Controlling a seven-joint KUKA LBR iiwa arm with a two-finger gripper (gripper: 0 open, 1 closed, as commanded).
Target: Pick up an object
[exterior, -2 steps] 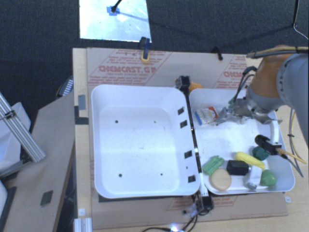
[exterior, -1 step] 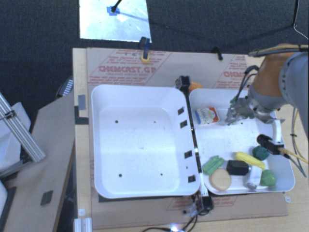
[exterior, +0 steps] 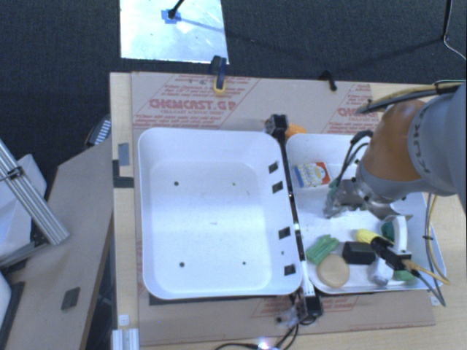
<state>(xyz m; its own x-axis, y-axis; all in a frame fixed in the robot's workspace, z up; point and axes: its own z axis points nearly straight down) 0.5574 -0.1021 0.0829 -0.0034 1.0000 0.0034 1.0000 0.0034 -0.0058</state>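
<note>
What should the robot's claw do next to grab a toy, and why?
Probably slide a little toward the near end of the right bin and then lower. The claw sits over bare white floor, with the small packet behind it, while the green piece, black block and tan disc lie clustered just below it in the picture.

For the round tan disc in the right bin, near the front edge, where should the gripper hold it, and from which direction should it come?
The round tan disc appears to lie flat, so coming straight down from above seems best, with the fingers closing across its rim. Close along the line running from the bin's front wall toward its back: the green object touches its upper left edge and the black block sits near its upper right, so the other sides look crowded.
</note>
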